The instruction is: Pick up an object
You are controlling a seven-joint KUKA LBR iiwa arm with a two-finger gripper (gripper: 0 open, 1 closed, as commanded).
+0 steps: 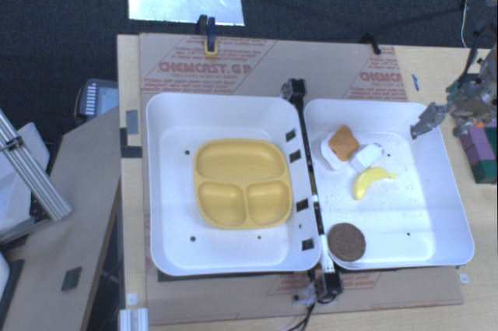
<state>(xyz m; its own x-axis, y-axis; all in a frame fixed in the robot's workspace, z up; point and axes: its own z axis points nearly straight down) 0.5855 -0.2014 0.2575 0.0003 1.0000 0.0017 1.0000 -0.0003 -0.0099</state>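
Observation:
The right bin [436, 244] holds an orange-brown toy bread piece [343, 142] on a white piece [366, 156], a yellow banana [373, 181] just below them, and a dark brown round cookie [346, 241] at the front left corner. My gripper [430, 121] hangs at the bin's far right rim, up and to the right of the banana, apart from every object. Nothing shows between its fingers.
The left bin [167, 228] carries a yellow three-compartment plate [240, 183]. Black clips [302, 181] line the seam between the bins. A purple and green block [480, 154] sits outside the right bin, by the arm. A clamp [210, 37] stands at the bench's back edge.

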